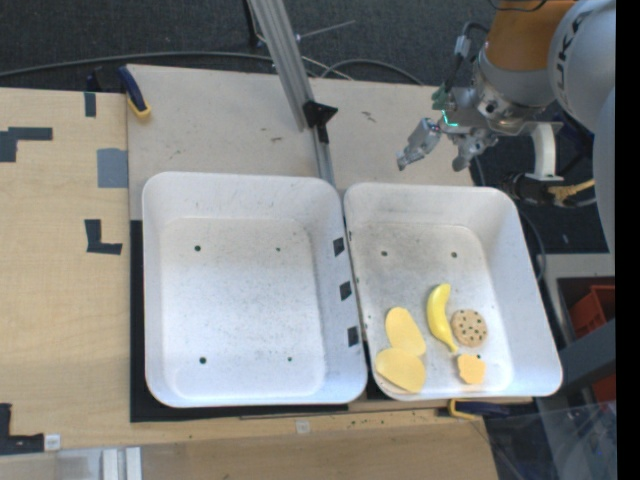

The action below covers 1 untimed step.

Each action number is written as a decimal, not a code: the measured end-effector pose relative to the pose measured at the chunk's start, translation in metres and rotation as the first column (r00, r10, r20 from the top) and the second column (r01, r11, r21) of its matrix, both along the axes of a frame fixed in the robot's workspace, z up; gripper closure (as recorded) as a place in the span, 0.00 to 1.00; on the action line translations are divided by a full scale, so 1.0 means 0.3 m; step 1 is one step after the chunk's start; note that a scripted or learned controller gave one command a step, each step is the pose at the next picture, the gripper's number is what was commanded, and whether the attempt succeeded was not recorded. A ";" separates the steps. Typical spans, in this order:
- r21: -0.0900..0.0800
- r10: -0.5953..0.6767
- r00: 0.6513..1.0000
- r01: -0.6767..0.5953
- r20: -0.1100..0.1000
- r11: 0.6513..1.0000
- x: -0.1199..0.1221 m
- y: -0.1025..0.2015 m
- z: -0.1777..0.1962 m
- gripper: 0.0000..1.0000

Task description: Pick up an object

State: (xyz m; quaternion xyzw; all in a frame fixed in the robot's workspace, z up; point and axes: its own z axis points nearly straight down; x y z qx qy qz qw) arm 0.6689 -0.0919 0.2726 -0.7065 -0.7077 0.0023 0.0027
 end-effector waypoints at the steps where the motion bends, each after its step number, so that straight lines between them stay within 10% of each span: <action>1: -0.001 0.001 1.000 -0.001 0.005 1.000 0.002 0.000 0.012 0.00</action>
